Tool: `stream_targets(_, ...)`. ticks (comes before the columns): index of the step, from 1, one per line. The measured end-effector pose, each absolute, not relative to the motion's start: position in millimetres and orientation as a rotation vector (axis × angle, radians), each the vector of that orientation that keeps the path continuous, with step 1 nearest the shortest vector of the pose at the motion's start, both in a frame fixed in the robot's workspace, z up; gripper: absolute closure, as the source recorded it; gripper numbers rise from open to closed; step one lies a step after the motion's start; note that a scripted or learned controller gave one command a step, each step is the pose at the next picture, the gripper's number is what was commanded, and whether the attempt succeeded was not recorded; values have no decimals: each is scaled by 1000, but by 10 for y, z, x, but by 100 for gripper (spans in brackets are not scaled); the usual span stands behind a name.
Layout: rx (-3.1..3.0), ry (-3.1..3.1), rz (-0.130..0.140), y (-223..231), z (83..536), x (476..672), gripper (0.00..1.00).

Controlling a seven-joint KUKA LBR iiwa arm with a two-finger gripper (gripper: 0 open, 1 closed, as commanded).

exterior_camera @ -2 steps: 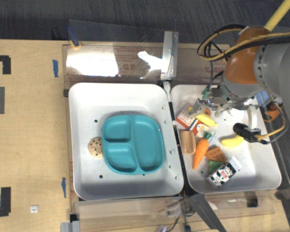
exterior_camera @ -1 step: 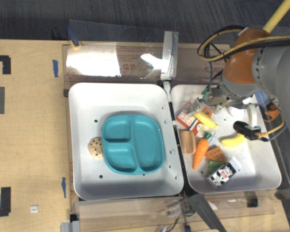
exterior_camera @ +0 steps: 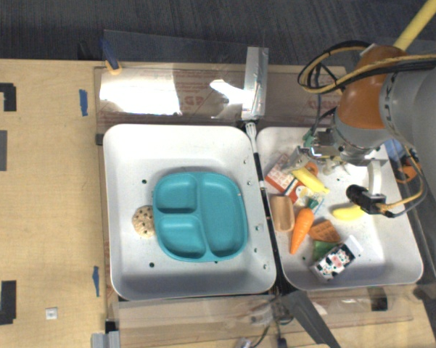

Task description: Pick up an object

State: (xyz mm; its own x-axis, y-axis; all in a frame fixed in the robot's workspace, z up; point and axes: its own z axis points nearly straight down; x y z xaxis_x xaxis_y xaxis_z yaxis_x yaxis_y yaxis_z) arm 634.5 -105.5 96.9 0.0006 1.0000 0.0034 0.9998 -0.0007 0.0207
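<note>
The gripper [exterior_camera: 321, 153] hung over the far part of the right bin [exterior_camera: 392, 263], just above a heap of toy food; whether it was clenched or released I cannot tell. Beneath it lay a yellow piece [exterior_camera: 309, 180] beside a red-and-white box [exterior_camera: 281, 177]. A carrot [exterior_camera: 300, 228] pointed toward the bin's near edge. In the left bin [exterior_camera: 130, 151] sat a teal divided plate [exterior_camera: 201, 214], a cookie [exterior_camera: 144, 220] touching its left rim.
</note>
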Motion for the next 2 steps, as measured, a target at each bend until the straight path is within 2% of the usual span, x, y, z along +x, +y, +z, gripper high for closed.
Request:
stream_targets(1, 2207, 2209, 35, -1047, 1100, 6371, 100)
stream_targets(2, 2292, 2143, 10, -328, 1886, 6687, 100)
